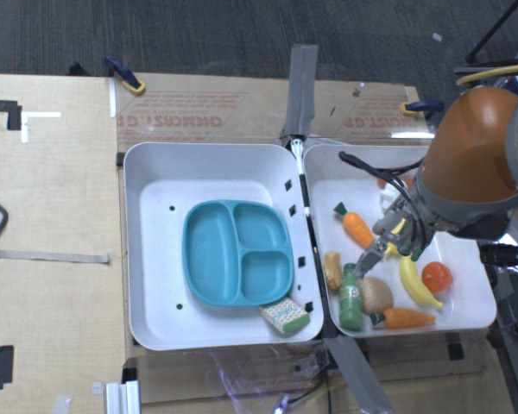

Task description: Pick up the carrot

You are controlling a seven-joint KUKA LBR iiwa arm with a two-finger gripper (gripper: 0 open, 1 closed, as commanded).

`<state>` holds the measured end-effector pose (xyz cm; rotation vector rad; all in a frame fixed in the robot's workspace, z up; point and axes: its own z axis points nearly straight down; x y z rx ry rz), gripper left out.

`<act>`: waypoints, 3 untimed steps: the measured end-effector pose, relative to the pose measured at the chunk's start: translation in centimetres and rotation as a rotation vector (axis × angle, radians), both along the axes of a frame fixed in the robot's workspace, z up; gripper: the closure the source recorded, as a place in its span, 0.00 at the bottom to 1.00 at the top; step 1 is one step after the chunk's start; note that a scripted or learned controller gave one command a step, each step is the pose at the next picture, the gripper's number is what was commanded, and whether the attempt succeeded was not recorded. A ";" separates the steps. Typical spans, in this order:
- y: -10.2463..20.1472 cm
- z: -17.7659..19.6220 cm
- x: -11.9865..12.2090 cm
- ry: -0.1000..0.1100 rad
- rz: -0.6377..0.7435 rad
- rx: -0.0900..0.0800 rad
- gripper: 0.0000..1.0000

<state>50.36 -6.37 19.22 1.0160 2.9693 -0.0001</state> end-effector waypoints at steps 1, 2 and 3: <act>-3.5 -4.6 6.4 0.001 -0.056 0.000 0.00; -3.6 -10.0 5.4 0.003 -0.194 0.001 0.00; -3.6 -9.1 5.5 0.000 -0.192 0.000 1.00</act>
